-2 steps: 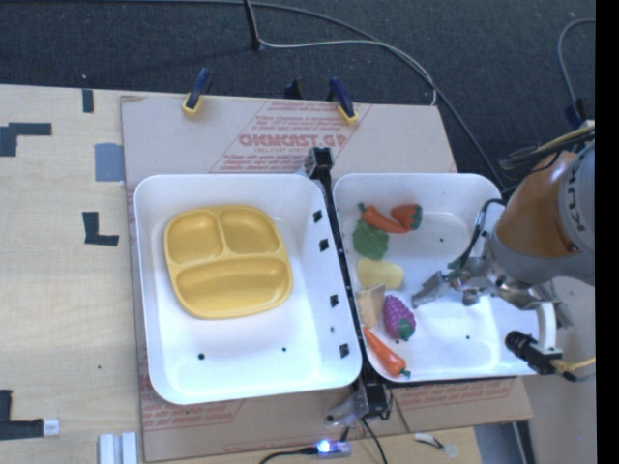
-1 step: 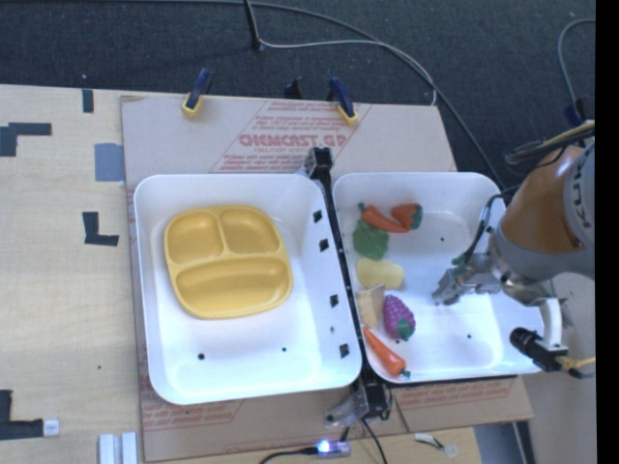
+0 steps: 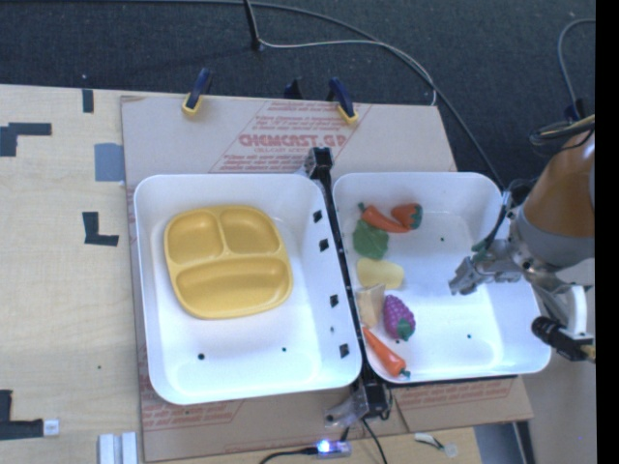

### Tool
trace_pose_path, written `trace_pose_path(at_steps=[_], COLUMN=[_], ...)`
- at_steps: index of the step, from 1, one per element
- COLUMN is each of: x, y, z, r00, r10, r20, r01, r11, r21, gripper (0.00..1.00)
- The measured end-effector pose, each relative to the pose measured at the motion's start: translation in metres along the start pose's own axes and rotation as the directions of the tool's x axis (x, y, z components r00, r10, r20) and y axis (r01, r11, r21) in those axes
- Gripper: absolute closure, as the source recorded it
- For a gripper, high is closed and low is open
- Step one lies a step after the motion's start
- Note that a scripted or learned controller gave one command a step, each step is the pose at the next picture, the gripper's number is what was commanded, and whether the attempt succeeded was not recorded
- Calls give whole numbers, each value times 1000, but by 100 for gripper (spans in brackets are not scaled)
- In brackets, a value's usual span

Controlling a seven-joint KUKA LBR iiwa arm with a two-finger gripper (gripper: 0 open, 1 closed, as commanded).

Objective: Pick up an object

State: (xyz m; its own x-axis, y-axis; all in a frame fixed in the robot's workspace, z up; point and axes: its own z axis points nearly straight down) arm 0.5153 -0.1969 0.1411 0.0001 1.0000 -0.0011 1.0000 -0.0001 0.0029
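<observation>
Camera view, looking down on the bench.

1. Left bin (image 3: 155, 288): we count one item, a yellow divided plate (image 3: 228, 260) with three compartments, lying flat toward the bin's far left corner.

2. Right bin (image 3: 455, 351): we count six toy foods, all ranged along its left wall.
- A red pepper (image 3: 408, 215) with a green stem, nearest the far edge.
- A carrot (image 3: 382, 221), touching the pepper on its left side.
- A green leafy piece (image 3: 370, 241), just below that carrot.
- A pale yellow piece (image 3: 380, 275), midway down the wall.
- A purple bunch of grapes (image 3: 398, 317), just nearer us than the yellow piece.
- A second carrot (image 3: 385, 353), by the near left corner, lying at a slant.
The pieces sit close together, several touching; the middle and right part of the bin floor is bare white.

3. Gripper (image 3: 464, 282): we find it low over the right half of the right bin, near its right wall, well apart from the foods. The picture is too blurred here for us to tell how far open it is; we see nothing in it.

4. Arm (image 3: 566, 211): grey with an orange band, entering over the right bin's right edge.

5. Cardboard sheet (image 3: 290, 138) under both bins, held at its far edge by two blue clamps (image 3: 198, 90).
</observation>
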Motion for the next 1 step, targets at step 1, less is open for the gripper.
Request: trace_pose_path(at_steps=[1], x=[-8], y=[0], z=[-45], r00=[1000], r10=[0], r20=[0], r01=[0], r11=[1000], r21=[0], gripper=[100])
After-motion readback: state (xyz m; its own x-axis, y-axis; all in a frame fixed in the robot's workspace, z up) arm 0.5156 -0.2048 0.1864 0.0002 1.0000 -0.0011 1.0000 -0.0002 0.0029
